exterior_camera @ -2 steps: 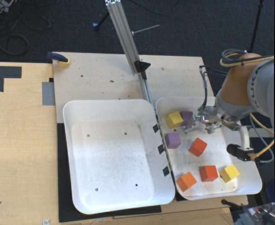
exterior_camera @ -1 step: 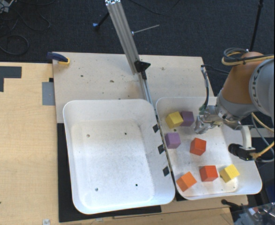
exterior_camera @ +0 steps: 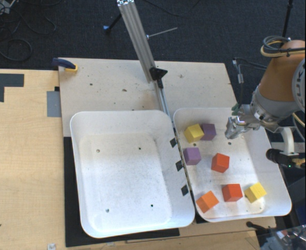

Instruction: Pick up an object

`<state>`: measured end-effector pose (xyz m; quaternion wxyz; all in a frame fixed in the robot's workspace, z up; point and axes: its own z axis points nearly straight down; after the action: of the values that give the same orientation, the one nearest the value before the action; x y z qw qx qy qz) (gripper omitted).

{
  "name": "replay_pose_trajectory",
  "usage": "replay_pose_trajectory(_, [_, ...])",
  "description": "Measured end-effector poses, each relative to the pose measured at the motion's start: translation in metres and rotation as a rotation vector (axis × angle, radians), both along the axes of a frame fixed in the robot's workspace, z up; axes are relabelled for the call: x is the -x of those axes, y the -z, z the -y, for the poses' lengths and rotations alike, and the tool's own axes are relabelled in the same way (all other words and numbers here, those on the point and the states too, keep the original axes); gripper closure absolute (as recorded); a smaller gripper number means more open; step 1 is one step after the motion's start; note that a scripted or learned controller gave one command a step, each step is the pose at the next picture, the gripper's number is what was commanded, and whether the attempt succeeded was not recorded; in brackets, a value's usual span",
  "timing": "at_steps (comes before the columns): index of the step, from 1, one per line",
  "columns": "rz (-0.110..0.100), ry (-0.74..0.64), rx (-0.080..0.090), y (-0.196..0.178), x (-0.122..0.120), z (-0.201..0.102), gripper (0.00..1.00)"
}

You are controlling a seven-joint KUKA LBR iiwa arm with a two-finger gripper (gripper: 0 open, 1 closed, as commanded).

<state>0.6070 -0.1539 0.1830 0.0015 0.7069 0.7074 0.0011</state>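
The arm's two-finger metal gripper (exterior_camera: 235, 127), its opening impossible to judge from above, hovers over the right-hand shallow white bin (exterior_camera: 278, 189), with the nearest candidates, a small purple cube (exterior_camera: 208, 131) touching a yellow cube (exterior_camera: 194, 133), lying toward nine o'clock.

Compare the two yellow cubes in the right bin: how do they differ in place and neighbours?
The upper yellow cube sits at the far side of the right bin, close to the end effector; the lower yellow cube lies near the front rim. The upper one touches a purple cube; the lower one sits beside a red cube. Both look alike in colour and size.
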Motion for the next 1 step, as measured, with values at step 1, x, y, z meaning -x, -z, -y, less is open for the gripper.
replay_pose_trajectory(1, [0.000, 0.000, 0.000, -0.0508, -0.0008, 0.0013, 1.00])
